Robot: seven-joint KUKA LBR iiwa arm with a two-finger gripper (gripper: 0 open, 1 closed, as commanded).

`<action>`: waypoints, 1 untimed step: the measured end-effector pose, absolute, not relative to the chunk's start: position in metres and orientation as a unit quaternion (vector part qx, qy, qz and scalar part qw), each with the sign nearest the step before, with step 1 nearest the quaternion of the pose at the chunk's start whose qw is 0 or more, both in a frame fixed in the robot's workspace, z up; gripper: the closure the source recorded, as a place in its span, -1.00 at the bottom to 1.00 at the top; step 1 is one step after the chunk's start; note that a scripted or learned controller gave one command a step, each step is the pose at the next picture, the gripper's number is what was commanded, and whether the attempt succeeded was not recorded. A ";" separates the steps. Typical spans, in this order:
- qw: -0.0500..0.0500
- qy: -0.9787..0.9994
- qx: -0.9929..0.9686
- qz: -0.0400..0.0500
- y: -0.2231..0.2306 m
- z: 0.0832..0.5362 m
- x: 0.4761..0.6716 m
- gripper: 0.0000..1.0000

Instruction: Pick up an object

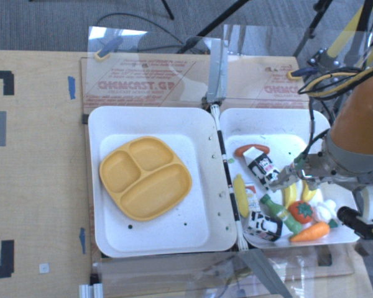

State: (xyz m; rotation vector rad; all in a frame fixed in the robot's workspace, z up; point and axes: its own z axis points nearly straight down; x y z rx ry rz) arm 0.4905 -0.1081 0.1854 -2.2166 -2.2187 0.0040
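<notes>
The grey arm's tool [298, 174] hangs low in the right white bin [280, 121]; I cannot tell its state. At its 6 o'clock lie a red plastic tomato [302, 212] and an orange carrot [312, 231]. A yellow 3-compartment plate [145, 177] sits in the left white bin [112, 123].

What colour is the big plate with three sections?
Yellow-orange plate, in the camera view.

Two white bins [105, 166]; one yellow divided plate [145, 177]; one carrot [309, 233]; one tomato [301, 212]; one green bottle [278, 210]; one corn cob [240, 195].
</notes>
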 end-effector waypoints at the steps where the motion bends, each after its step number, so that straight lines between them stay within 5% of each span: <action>1: 0.002 -0.689 -0.725 0.001 -0.123 0.093 0.539 -1.00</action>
